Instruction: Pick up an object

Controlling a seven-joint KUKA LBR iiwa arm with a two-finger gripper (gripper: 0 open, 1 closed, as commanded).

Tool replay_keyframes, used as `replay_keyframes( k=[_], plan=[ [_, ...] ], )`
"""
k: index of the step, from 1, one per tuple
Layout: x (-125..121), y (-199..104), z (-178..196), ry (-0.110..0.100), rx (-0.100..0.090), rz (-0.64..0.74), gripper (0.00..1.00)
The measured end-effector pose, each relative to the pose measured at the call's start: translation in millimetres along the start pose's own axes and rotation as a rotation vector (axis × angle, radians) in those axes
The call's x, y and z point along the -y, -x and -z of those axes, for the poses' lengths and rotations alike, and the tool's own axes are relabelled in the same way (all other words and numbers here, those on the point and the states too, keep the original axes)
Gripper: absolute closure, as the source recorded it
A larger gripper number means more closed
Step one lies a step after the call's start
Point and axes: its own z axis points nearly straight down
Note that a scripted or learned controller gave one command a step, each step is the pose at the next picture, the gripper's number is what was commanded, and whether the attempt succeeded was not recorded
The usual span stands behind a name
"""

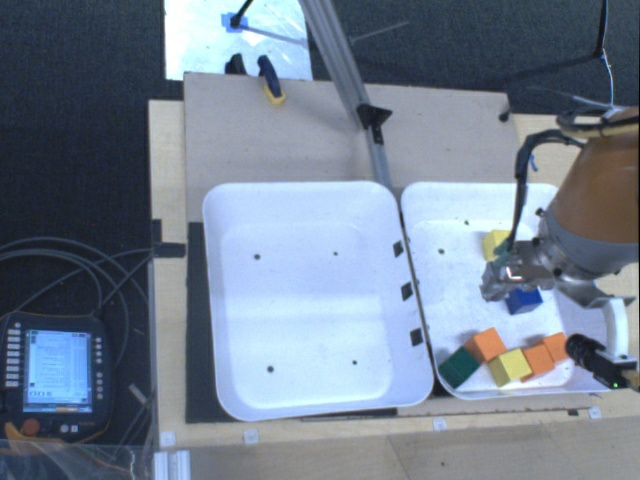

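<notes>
Blocks scattered in right bin (pixel 440 230), right half of frame: blue block (pixel 524 301) at mid-right, directly below and touching or nearly touching gripper (pixel 503 280); yellow block (pixel 495 243) just above gripper, partly hidden. Along lower rim of same bin, a row: dark green block (pixel 459 366), orange block (pixel 488 344), second yellow block (pixel 510 366), two more orange blocks (pixel 545 355) toward lower right corner. Gripper low over bin floor between upper yellow and blue; finger state not discernible, nothing visibly clamped. Arm (pixel 600 198) entering from right edge, orange band above grey wrist, black cable looping over. Left bin (pixel 300 298) at centre of frame, white floor with a few dark dots. Both bins on tan board (pixel 300 128) over wooden bench. Grey slanted pole (pixel 335 48) from top centre down to bin junction. Teach pendant (pixel 55 373) with lit screen at lower left, cables on dark carpet (pixel 70 118). Yellow-handled clamp (pixel 270 80) at upper board edge.
</notes>
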Motion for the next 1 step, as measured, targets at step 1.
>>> replay_keyframes(
  k=[1],
  plan=[
    [-1.0,-54.8,12.5,0.002,0.0,0.0,1.0]
  ],
)
